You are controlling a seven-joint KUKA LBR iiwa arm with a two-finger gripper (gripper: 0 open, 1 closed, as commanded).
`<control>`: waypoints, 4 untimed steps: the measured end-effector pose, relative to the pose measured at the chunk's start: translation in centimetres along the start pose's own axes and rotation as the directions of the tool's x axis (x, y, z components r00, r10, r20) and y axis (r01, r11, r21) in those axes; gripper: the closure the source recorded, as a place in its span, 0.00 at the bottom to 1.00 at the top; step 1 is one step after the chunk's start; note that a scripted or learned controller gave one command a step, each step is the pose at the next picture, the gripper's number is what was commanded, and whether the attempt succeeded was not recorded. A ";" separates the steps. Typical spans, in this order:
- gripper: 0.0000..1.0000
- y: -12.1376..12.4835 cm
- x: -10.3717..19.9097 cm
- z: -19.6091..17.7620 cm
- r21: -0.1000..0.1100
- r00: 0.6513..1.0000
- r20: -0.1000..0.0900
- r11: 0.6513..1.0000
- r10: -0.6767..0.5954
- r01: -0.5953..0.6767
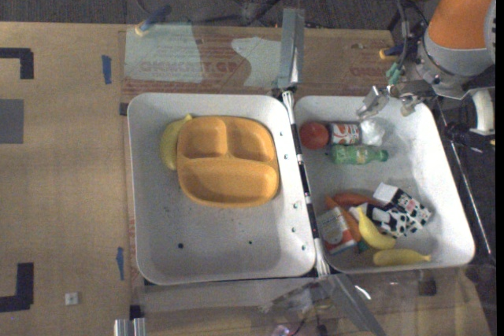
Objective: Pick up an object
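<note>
I see the gripper [388, 100] over the right bin's [441, 161] far rim, and I cannot tell how its jaws stand or whether they hold anything. Closest to it, the green bottle [357, 155] lies flat near the far wall, its long axis running left to right, beside a red ball [313, 135] and a red-and-white can [344, 133]. Open floor lies right of the bottle, while two bananas [372, 230] and a cow-print carton [403, 216] crowd the near corner; the left bin [213, 248] holds an orange tray [227, 160].
</note>
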State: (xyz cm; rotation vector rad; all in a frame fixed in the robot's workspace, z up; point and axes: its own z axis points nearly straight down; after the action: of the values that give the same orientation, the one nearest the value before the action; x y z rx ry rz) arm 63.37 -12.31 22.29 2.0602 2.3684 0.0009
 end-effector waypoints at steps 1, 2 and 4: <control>0.00 -1.9 -0.7 12.3 -0.002 0.998 0.000 0.998 0.066 -0.066; 0.00 -5.0 3.4 13.6 -0.002 0.996 -0.001 0.996 -0.091 0.091; 1.00 -5.4 7.8 0.6 -0.002 1.000 -0.001 1.000 0.012 -0.012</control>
State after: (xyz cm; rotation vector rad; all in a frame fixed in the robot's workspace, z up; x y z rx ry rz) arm 56.94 -5.38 21.71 2.0743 2.3552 0.0044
